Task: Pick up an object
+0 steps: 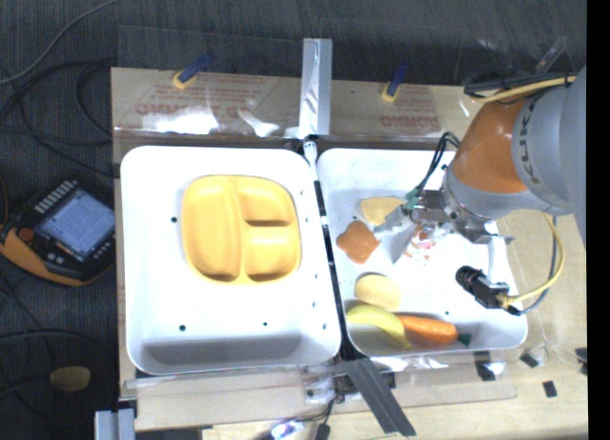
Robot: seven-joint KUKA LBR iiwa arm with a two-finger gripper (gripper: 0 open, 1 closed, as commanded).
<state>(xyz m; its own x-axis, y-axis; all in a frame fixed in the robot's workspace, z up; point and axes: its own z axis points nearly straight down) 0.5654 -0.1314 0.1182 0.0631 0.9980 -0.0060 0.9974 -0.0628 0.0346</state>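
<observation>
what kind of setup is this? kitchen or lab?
Most likely a robotics lab bench, not a kitchen: a grey and orange arm reaches over two white bins, toy food such as a carrot lies there, and a teach pendant sits on carpet.

The grey KUKA arm (553,148) reaches in from the right side of the camera view, its orange band (491,148) sitting just above the wrist and angled down and to the left. The gripper (412,229) hangs low at the end of the wrist, its metal fingers (393,227) pointing left and downward. A black cable loops off the wrist on the arm's near side, and the spread of the fingers cannot be made out.
</observation>
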